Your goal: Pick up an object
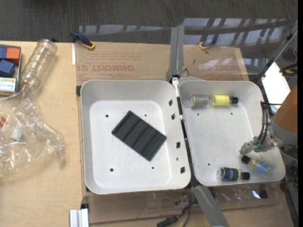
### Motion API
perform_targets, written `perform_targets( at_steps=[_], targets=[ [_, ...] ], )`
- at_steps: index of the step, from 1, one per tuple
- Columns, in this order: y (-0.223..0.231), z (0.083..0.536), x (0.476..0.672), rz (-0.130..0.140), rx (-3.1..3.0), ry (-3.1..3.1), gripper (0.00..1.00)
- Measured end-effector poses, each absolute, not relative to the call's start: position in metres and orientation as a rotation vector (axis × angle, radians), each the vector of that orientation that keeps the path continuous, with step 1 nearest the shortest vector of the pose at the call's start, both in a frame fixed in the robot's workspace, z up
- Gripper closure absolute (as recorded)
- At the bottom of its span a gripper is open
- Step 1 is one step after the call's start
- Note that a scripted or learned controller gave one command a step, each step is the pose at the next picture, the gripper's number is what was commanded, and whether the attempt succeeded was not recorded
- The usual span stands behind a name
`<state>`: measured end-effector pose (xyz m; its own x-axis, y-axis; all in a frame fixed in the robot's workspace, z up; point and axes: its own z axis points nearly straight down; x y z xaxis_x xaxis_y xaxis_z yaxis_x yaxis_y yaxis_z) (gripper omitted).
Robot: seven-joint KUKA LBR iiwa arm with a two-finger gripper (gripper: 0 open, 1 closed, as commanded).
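Observation:
My gripper (249, 148) is low over the right side of the right bin (208, 171), reaching in from the right edge. Just below it lies a small clear bottle with yellow and blue inside and a black cap (258, 165), close to the gripper tip; whether they touch is unclear. A small dark blue bottle (232, 174) lies near the bin's front wall. A clear bottle with a yellow end (213, 100) lies along the back of the right bin. A dark ribbed rectangular slab (138, 135) rests at a slant in the left bin (94, 174).
The divider between the bins (181, 126) has black clips. On the wooden bench to the left lie an empty clear plastic bottle (36, 64), crumpled clear plastic (26, 131) and a box of coloured blocks (9, 63). Cables run beside the arm (265, 122).

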<state>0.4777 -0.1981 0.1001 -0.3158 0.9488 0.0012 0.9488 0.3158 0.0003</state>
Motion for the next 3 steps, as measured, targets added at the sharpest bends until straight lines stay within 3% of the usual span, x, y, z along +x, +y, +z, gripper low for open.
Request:
perform_targets(
  at_steps=[1,2,3],
  targets=[
    [-0.171,0.222,0.542,0.002,-2.067,-2.367,1.00],
    [-0.171,0.222,0.542,0.003,-2.066,-2.366,0.00],
    [-0.192,0.091,0.477,0.001,-2.134,-2.303,0.00]
  ],
)
